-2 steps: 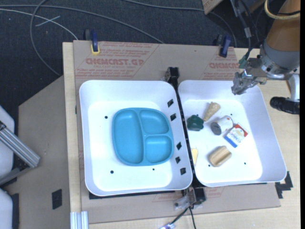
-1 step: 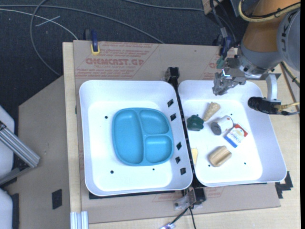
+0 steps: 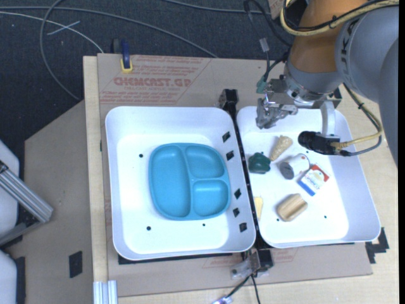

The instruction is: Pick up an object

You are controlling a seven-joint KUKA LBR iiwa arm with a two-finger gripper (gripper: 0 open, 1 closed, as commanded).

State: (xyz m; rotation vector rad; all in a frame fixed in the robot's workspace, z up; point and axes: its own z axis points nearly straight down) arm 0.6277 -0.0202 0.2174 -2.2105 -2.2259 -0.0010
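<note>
My gripper (image 3: 268, 117) hangs over the far left part of the right bin (image 3: 354, 189), pointing down. Just in front of it lies a cream cone-shaped piece (image 3: 280, 147). A dark green object (image 3: 259, 163) sits close to the bin's left wall. A small grey cylinder (image 3: 288, 169) lies beside a red, white and blue packet (image 3: 313, 180). Nearer the front rests a tan block (image 3: 292, 207). A small yellow piece (image 3: 258, 206) leans at the left wall. None of these touches the gripper.
The left bin (image 3: 126, 138) holds a blue divided plate (image 3: 190, 180). A black divider with clips (image 3: 235, 163) runs between the bins. The grey arm with its orange band (image 3: 323, 30) comes in from the upper right.
</note>
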